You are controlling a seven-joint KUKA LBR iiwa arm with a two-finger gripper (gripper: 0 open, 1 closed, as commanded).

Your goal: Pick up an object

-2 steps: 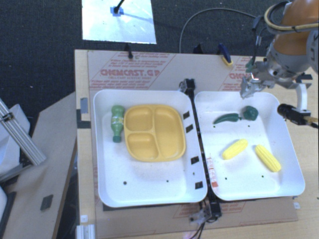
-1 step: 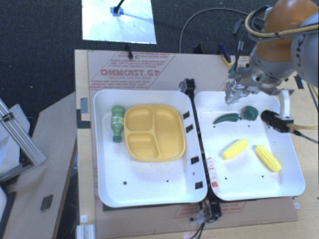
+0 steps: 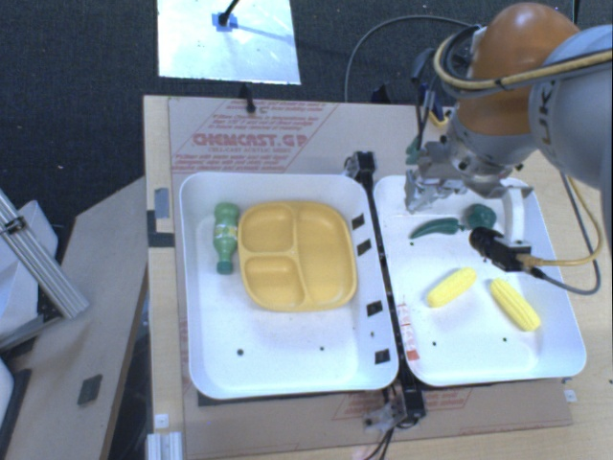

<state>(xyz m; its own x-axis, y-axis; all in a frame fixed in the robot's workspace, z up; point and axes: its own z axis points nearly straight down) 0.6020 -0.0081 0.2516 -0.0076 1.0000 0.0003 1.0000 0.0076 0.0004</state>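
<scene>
My gripper (image 3: 424, 197) hangs over the back left corner of the right bin (image 3: 498, 357), just above and behind a dark green chilli pepper (image 3: 436, 227). Nothing shows in its grasp. Another dark green piece (image 3: 482, 216) lies just right of the pepper. Two yellow corn cobs rest further forward in that bin, one near the middle (image 3: 451, 287) and one to the right (image 3: 514, 304). In the left bin (image 3: 220, 357) sit a yellow divided plate (image 3: 295, 255) and a green bottle (image 3: 225, 238) lying along the plate's left side.
The arm's orange band (image 3: 508, 51) and grey body cover the right bin's back right. A black plug (image 3: 493, 245) on a yellow cable hangs over the bin. A black divider (image 3: 378, 276) runs between the bins.
</scene>
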